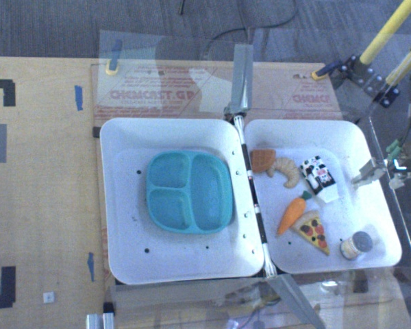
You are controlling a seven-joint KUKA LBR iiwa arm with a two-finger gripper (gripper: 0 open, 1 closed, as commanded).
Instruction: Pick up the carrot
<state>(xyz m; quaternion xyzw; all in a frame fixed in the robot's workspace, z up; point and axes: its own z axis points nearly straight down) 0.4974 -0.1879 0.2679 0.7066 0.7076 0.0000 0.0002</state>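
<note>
The carrot (292,214) is a small orange toy with a green top. It lies tilted in the middle of the right bin (370,142), green end pointing up and to the right. A pizza slice (313,232) lies close against its lower right side. A black-and-white carton (318,175) sits just above its green end.
A croissant (285,170) and a brown toast piece (263,160) lie at the right bin's upper left. A small round can (357,245) stands at its lower right. A teal divided plate (190,191) fills the middle of the left bin (116,204). A metal clamp (380,170) sits on the right bin's right rim.
</note>
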